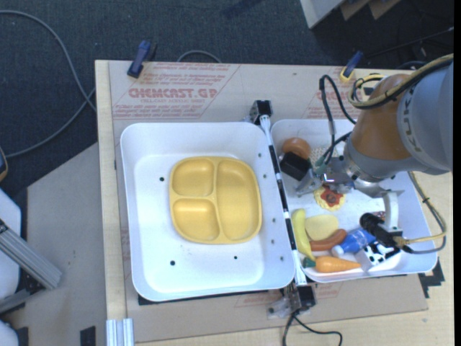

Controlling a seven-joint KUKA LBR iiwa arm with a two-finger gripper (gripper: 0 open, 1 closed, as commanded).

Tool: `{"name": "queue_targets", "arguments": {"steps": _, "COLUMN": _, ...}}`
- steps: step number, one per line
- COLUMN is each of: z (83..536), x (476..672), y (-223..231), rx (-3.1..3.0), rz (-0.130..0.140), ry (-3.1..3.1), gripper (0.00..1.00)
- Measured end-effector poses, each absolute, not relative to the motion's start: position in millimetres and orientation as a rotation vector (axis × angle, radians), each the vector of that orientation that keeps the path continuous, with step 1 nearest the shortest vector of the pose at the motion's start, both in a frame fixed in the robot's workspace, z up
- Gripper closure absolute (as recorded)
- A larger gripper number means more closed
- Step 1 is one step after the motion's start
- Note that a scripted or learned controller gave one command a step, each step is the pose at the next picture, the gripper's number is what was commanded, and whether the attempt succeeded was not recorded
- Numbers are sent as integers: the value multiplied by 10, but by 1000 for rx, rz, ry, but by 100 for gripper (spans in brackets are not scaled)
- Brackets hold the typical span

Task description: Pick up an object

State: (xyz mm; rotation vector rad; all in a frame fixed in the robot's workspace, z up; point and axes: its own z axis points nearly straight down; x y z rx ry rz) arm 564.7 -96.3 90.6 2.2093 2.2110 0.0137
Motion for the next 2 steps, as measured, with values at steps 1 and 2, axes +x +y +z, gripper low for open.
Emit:
{"name": "queue_targets", "arguments": {"steps": 1, "z": 1021, "x": 5659, "y": -984, "rx": 2206, "rz": 15, "ry": 2203, "gripper": 100}}
{"name": "queue_targets", "arguments": {"steps": 2, "z": 1009, "x": 5650, "y": -983, "rx": 2208, "rz": 12, "ry": 2205, "gripper": 0}}
